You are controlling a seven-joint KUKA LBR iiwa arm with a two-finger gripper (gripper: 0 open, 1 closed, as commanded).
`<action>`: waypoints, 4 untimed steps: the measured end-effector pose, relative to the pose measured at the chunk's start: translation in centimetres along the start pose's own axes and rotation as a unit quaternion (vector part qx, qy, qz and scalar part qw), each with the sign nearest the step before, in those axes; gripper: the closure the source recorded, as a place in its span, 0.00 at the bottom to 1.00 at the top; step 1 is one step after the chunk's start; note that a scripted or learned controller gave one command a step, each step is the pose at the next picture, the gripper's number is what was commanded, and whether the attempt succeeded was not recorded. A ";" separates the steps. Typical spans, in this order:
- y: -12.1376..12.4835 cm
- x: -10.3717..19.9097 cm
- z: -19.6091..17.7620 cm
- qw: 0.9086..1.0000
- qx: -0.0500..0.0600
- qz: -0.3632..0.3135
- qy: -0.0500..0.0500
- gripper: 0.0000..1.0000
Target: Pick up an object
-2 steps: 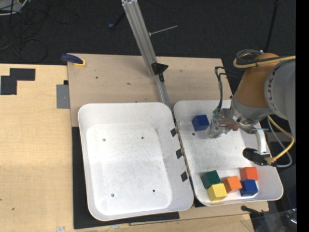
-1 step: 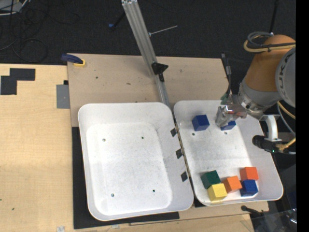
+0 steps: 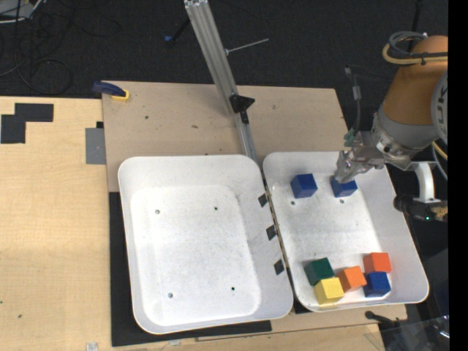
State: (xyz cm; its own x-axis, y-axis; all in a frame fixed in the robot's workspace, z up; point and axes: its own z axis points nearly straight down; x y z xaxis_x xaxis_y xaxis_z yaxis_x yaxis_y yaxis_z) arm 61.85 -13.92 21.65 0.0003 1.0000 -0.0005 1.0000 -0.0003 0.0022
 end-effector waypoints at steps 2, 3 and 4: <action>-1.2 9.9 -0.3 1.000 0.003 -0.002 0.002 1.00; -1.9 15.4 -1.2 1.000 0.003 -0.003 0.002 1.00; -4.2 20.1 -1.8 1.000 0.004 -0.003 0.001 1.00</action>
